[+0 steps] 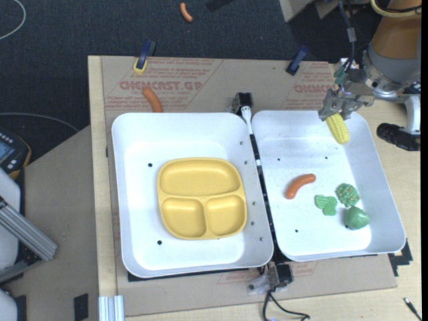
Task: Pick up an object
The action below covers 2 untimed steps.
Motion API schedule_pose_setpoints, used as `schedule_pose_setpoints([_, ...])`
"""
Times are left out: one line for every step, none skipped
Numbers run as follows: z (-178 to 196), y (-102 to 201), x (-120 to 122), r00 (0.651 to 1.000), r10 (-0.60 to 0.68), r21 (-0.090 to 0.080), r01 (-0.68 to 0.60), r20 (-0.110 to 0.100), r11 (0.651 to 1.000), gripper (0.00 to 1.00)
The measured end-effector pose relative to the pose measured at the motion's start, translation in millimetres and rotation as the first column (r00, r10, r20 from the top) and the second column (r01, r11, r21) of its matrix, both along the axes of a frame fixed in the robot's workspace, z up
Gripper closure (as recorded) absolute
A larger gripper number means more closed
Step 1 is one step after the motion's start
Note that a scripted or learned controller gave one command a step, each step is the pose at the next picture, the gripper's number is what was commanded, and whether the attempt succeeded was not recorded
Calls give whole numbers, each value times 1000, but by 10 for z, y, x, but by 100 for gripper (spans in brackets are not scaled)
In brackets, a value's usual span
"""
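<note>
My gripper (338, 112) hangs over the far right corner of the right bin (381, 179), and a yellow corn cob (339, 128) sits between its fingers, lifted off the bin floor. It is shut on the cob. On the right bin's floor lie an orange sausage (299, 185), a light green piece (326, 204), a bumpy green piece (346, 193) and a dark green pepper-like piece (356, 217).
The left bin (127, 179) holds a yellow divided tray (200, 197). Another orange sausage (153, 99) lies on the cardboard behind the left bin, and one more (186, 11) on the dark floor. Clamps (142, 57) hold the board's far edge.
</note>
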State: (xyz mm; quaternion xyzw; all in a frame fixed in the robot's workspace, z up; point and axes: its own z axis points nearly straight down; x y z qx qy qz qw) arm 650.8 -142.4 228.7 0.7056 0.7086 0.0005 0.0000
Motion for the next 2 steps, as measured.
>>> schedule_pose_setpoints([14,651,49,1000,3,2,-3,-1,1000,100])
schedule_pose_setpoints([-92,1254,45,1000,2,2,-2,-3,1000,100])
